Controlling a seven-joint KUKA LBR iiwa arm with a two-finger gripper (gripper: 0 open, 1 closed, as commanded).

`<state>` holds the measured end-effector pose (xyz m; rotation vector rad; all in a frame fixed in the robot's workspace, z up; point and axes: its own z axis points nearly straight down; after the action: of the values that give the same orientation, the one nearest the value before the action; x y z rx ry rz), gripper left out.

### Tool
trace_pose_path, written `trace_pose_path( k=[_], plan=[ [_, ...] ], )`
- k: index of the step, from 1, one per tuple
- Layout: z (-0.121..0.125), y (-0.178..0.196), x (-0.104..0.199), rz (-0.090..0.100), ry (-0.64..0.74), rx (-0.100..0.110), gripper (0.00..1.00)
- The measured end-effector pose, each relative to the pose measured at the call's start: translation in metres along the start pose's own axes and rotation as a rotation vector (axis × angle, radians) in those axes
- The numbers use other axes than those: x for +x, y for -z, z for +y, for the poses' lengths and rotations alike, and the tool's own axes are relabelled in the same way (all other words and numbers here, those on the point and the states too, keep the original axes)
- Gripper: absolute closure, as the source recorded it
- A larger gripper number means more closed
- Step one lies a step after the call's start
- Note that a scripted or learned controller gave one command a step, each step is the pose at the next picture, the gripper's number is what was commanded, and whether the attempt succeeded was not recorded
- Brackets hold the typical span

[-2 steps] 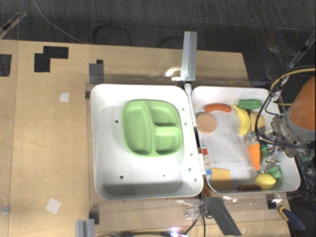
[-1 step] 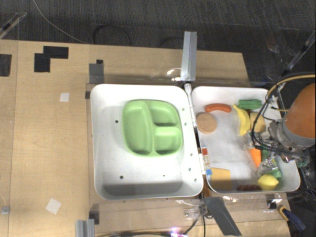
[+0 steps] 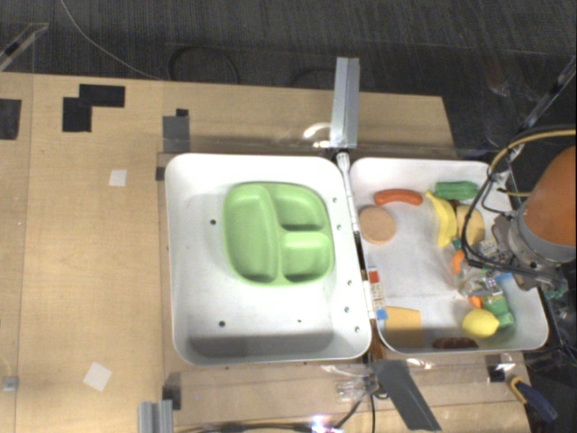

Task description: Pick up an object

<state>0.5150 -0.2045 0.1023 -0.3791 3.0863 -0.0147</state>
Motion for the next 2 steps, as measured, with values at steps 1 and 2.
trace_pose_path(
  k=[1, 2],
  plan=[
    [0.0, 0.0, 0.0, 0.001, 0.0, 0.0, 0.0],
    [0.0, -0.012, 0.003, 0.016, -0.155, -0.005, 0.0]
  ],
)
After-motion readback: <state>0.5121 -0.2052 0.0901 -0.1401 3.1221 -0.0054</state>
